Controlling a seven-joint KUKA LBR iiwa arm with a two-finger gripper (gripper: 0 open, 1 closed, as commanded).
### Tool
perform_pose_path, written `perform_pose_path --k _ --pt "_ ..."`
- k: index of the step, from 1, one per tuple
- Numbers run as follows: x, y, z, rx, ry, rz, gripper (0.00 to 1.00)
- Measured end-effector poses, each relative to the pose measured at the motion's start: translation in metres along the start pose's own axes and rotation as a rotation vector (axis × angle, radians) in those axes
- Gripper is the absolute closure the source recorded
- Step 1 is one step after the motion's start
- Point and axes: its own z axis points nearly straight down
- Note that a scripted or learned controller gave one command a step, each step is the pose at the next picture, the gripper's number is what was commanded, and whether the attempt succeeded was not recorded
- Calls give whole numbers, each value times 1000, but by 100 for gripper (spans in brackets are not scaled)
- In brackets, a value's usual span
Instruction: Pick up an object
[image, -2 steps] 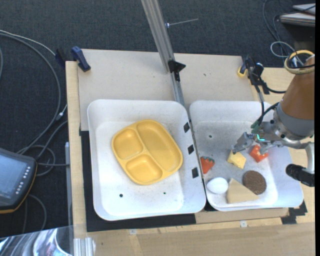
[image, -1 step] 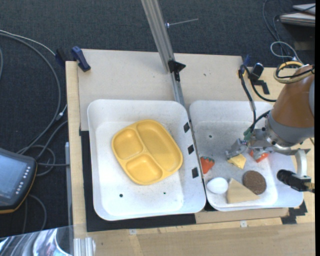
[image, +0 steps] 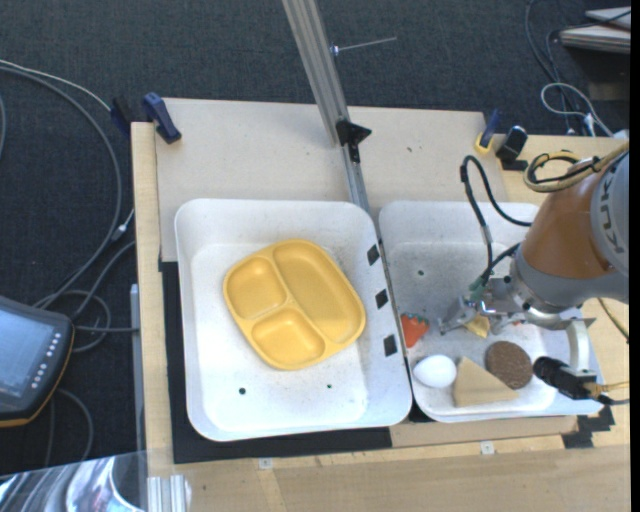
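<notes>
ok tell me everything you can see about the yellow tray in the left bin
The tray is yellow, looks like smooth plastic, and has a rounded outline with three compartments: one long, two smaller. It lies flat and right side up on the floor of the left bin, turned at a slant to the bin's walls and near the middle. Nothing sits in it, and it touches just the bin floor.

Bright, even light; soft shadows

Wooden bench (image: 250, 150) bears two white bins (image: 290, 410) (image: 440, 225) side by side.
</notes>
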Motion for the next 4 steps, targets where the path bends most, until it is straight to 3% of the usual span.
perform_pose_path --k 1,4 --pt "0 2 -14 -9 -1 -1 100" --pt "9 -6 -162 -14 -4 -2 100"
